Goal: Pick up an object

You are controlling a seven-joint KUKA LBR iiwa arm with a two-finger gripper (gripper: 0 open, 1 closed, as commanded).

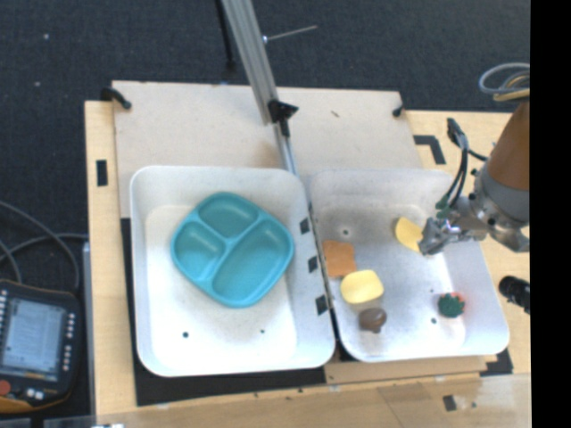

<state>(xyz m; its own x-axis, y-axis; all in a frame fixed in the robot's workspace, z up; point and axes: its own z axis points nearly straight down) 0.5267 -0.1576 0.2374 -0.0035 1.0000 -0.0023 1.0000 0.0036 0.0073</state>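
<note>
I see the gripper (432, 239) low in the right bin (384, 190), touching a yellow piece (409, 233); its fingers blur together, so I can't tell its grip.

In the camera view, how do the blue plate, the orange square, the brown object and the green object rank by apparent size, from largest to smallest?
1. Blue plate, by far the largest.
2. Orange square.
3. Brown object.
4. Green object.
The last two look close in size, so their order is unsure.
</note>
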